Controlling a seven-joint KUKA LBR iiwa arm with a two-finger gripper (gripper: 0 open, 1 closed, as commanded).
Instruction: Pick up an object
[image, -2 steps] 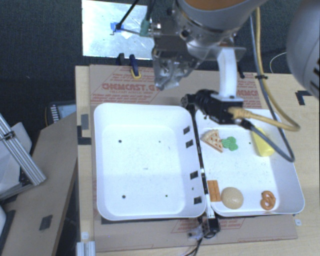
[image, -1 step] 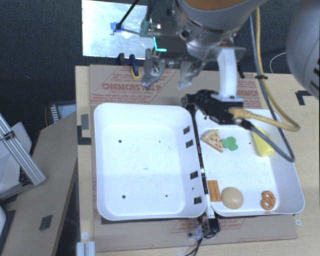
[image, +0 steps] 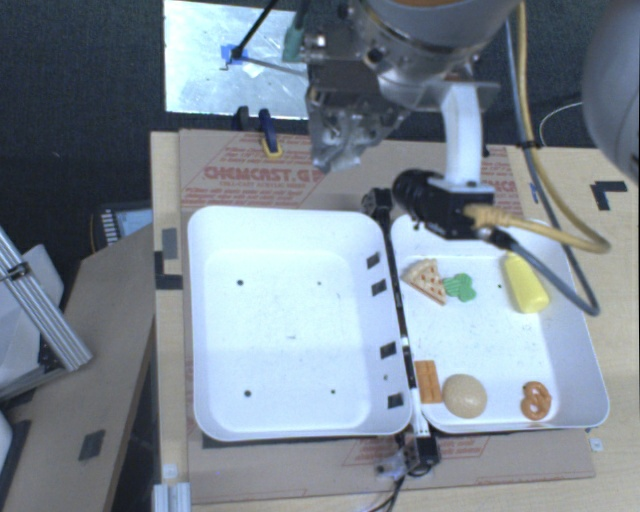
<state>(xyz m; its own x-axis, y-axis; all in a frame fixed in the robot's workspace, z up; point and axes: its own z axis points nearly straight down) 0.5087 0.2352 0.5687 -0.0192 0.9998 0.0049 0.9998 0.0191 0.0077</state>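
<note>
The right bin (image: 565, 345) holds several small toy foods: a waffle-like wedge (image: 426, 280), a green piece (image: 460, 287), a yellow item (image: 524, 283), an orange cracker block (image: 428, 381), a tan round bun (image: 464, 395) and a pretzel (image: 536, 400). My gripper (image: 338, 152) hangs high above the back edge of the bench, over the cardboard behind the left bin (image: 285, 330). Nothing shows between its fingers, and it is far from every object.
Both white bins sit side by side on a cardboard sheet (image: 250, 170). A blue and yellow clamp (image: 268, 135) is fixed at the back edge. A metal frame (image: 35, 310) stands to the left of the bench.
</note>
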